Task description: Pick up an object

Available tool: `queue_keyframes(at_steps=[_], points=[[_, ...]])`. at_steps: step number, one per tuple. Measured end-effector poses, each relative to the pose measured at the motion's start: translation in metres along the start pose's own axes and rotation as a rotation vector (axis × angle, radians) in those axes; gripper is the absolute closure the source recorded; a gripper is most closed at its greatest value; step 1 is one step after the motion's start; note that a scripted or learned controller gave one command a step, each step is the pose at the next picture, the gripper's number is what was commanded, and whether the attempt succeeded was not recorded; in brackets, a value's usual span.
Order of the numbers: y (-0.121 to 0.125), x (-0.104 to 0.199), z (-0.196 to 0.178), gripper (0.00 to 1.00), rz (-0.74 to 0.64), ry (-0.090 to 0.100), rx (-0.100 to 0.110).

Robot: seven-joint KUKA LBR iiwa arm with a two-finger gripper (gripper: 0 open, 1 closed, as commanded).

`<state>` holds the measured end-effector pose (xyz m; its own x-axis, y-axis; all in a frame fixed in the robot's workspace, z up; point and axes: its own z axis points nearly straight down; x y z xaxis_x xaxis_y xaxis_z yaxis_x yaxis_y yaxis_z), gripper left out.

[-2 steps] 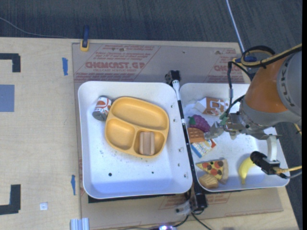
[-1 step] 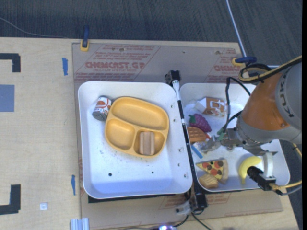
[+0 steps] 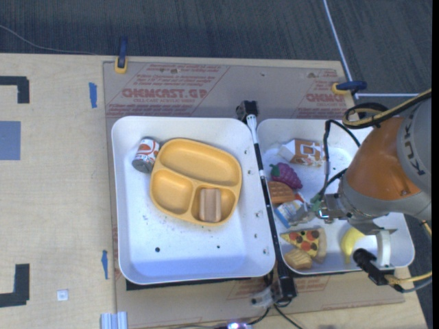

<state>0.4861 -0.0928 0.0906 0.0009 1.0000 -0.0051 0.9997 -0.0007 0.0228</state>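
The grey two-finger gripper (image 3: 309,210) hangs low in the right white bin (image 3: 405,256); its finger state cannot be told. The triangular toy pizza slice (image 3: 304,238) lies just below it.

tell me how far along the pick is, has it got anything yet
Done: the arm has reached over the right bin, near the toy food. In hand: nothing can be seen between its fingers; the gripper sits low by the pizza slice and grapes. Left: gripping an object and lifting it.
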Motion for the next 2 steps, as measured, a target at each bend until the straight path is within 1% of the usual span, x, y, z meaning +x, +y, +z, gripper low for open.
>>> queue_keyframes(at_steps=[1, 2], points=[[-0.0001, -0.0023, -0.0001, 0.00, -0.003, 0.004, 0.002], [-0.0003, -0.0010, 0.0001, 0.00, -0.001, 0.001, 0.002]])
